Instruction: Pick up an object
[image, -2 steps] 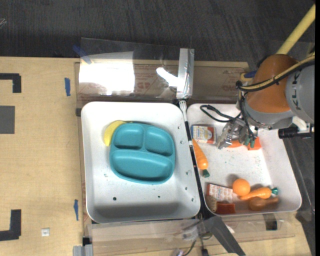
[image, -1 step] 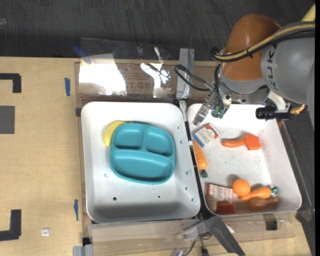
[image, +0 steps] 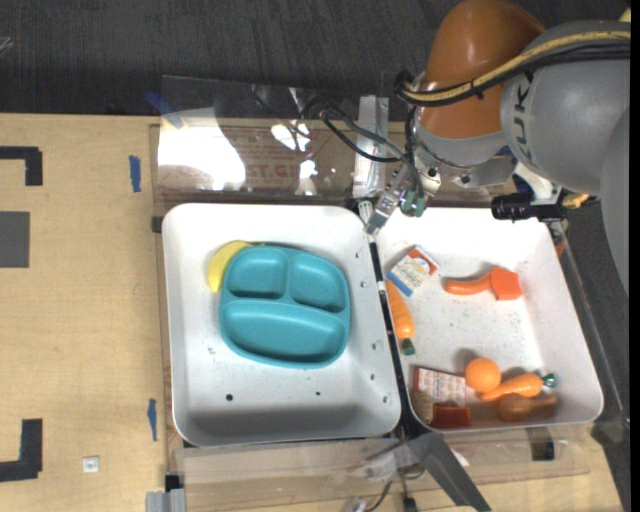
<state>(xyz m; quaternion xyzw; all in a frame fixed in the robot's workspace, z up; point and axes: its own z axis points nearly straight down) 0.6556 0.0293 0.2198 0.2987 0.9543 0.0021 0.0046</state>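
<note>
The gripper (image: 385, 205), fingers' state unclear, hovers at upper centre above the rim between the left bin (image: 190, 300) and right bin (image: 560, 300).

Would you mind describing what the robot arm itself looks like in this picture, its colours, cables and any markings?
The arm has a rounded light grey shell with dark letters partly visible on it. An orange dome-shaped band sits above the wrist. Black and yellowish cables loop across it. The small metallic gripper has thin wires and a green part near it.
</note>
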